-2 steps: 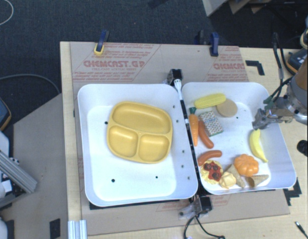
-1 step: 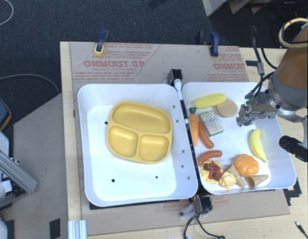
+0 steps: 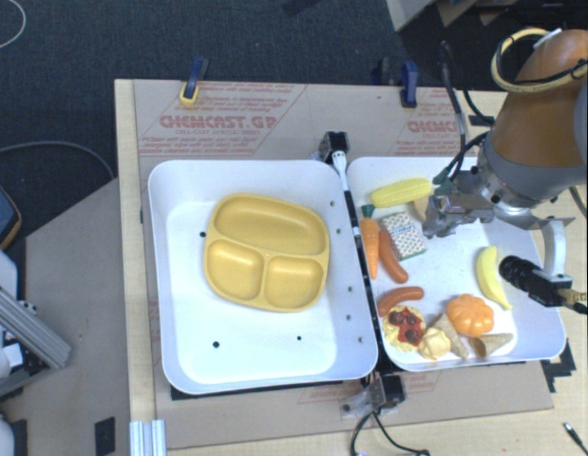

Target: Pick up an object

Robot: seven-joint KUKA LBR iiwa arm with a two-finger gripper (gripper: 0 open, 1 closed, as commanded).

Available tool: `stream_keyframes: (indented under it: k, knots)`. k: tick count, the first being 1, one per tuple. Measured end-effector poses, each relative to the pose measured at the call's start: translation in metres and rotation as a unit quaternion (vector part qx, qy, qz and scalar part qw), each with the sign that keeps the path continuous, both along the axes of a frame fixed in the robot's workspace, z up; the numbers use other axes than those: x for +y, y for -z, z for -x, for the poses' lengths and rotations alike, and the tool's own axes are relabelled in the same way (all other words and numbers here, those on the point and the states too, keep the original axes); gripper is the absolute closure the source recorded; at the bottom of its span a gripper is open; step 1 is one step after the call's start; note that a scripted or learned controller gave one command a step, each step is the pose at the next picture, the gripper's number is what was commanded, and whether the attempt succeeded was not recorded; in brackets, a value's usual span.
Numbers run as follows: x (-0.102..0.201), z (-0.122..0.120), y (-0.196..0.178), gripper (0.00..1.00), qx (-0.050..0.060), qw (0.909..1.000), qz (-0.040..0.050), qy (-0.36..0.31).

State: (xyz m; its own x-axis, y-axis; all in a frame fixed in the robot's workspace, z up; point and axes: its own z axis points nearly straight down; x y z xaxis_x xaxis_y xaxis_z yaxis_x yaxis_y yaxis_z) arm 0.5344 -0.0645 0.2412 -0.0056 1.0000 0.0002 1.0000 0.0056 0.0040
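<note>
The grey arm with its orange band point(image 3: 550, 60) reaches in from the right and bends down over the far part of the right bin point(image 3: 550, 345), its upper part cut off by the frame edge. The gripper point(image 3: 444, 218) hangs low just right of a small speckled packet point(image 3: 404, 236) and near the right end of a corn cob point(image 3: 400, 193); whether it is spread or closed cannot be told, since the dark wrist blurs into it. Nothing can be seen held. The objects to pick lie in the right bin: a carrot point(image 3: 369, 245) and a sausage point(image 3: 392, 259) along the left wall, a banana point(image 3: 491, 275) to the right, an orange fruit point(image 3: 469, 313), and a jumble of small food pieces point(image 3: 412, 326) at the near edge that is hard to sort out. A black part of the rig point(image 3: 533, 281) covers the bin's right side. The left bin point(image 3: 180, 331) holds a yellow divided plate point(image 3: 267, 252).
</note>
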Motion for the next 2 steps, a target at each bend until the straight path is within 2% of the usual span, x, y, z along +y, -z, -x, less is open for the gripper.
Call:
stream_keyframes:
  k: [1, 2]
  knots:
    - [0.042, -0.002, 0.013, 1.00, 0.003, 1.0000, -0.0004, 0.002]
    - [0.096, 0.007, 0.009, 1.00, 0.003, 1.0000, -0.0008, 0.000]
